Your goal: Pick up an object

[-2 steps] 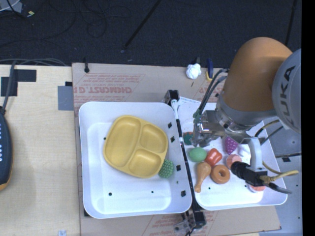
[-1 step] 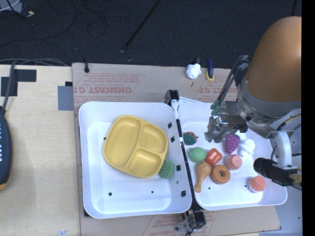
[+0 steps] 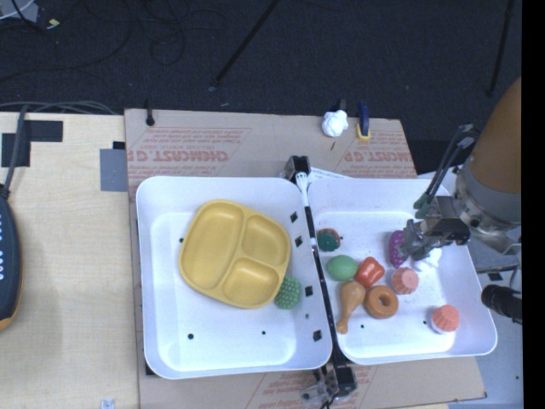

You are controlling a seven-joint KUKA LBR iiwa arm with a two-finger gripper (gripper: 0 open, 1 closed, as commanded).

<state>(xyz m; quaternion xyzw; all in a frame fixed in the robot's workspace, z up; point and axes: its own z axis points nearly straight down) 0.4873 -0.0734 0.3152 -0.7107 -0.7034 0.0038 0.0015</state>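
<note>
**Q:** Where is the arm, and what is it near?

**A:** The grey arm reaches in from the right, over the right bin (image 3: 477, 267). Its gripper (image 3: 415, 244) hangs low beside a small purple toy (image 3: 397, 247), perhaps a bunch of grapes or an aubergine; the dark fingers sit right against it. Whether they are spread or closed cannot be told from this slanted view, and nothing clearly shows between them.

**Q:** What else lies in that bin?

**A:** Toy food in a loose cluster: a pink round piece (image 3: 404, 280) just below the purple toy, a red pepper (image 3: 370, 272), a green piece (image 3: 341, 267), a brown doughnut (image 3: 381, 302), a tan drumstick (image 3: 348, 300) and a pink cupcake-like piece (image 3: 444, 318) set apart near the front. The left bin (image 3: 157, 313) holds a yellow divided plate (image 3: 234, 252) and a knobbly green ball (image 3: 288, 293).

**Q:** How would the purple toy handle?

**A:** Likely light, hollow plastic, stiff and smooth, so it may slip or squirt sideways. Gripping across its narrow middle looks safest, with the fingers kept clear of the pink neighbour.
</note>
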